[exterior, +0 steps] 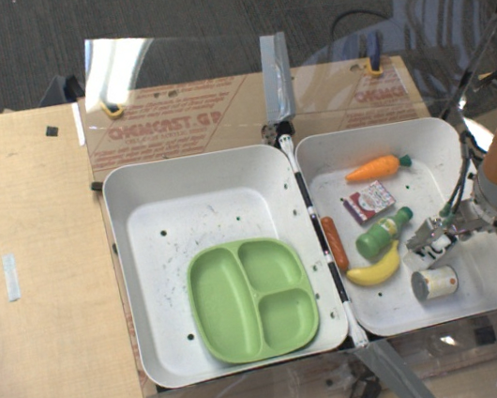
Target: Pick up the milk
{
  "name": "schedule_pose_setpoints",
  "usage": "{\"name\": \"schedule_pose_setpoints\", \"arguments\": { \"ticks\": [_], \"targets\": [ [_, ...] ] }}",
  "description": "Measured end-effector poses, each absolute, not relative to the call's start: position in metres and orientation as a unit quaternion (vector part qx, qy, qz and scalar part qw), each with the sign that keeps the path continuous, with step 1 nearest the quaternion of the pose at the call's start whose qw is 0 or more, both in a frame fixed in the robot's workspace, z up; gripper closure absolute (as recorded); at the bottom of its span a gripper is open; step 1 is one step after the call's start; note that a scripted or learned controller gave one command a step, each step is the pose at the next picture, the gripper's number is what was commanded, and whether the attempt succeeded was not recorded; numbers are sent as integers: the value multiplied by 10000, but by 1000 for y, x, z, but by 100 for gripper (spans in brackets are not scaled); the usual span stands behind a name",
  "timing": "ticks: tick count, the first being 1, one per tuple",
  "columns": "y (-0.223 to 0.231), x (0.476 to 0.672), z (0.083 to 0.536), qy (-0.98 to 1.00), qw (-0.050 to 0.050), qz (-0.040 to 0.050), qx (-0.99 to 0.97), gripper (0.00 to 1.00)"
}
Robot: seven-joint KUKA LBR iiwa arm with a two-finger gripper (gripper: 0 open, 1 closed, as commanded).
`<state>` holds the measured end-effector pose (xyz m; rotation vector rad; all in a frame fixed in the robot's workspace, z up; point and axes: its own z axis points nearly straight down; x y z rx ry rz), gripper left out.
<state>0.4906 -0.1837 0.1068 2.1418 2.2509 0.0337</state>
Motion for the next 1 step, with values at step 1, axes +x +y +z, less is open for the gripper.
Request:
{"name": "schedule_pose_setpoints", "arguments": {
  "ticks": [1],
  "targets": [
    [-184,495,106,7244,136,84,6892,0]
  ]
}}
